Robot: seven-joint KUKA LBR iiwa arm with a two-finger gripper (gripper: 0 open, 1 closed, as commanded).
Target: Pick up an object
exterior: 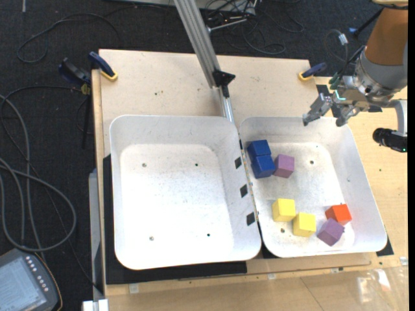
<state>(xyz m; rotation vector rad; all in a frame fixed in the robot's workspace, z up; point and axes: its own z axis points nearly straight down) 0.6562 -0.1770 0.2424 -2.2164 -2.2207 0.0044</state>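
Note:
The right bin [360, 173] holds several small blocks: two blue ones [260, 157] stacked close by its left wall, a purple one [284, 166] beside them, two yellow ones [284, 210] lower down, an orange one [338, 213] and another purple one [331, 232] near the front right. My gripper [329, 112] hangs above the bin's far right corner, well apart from every block. Its two dark fingers [315, 112] are spread, open, with nothing between them.
The left bin [130, 135] lies beside the right one. A slanted metal pole [198, 31] comes down to the gap between the bins at the back. Blue and yellow clamps [104, 67] grip the board's far corners. Cables trail on the dark floor around.

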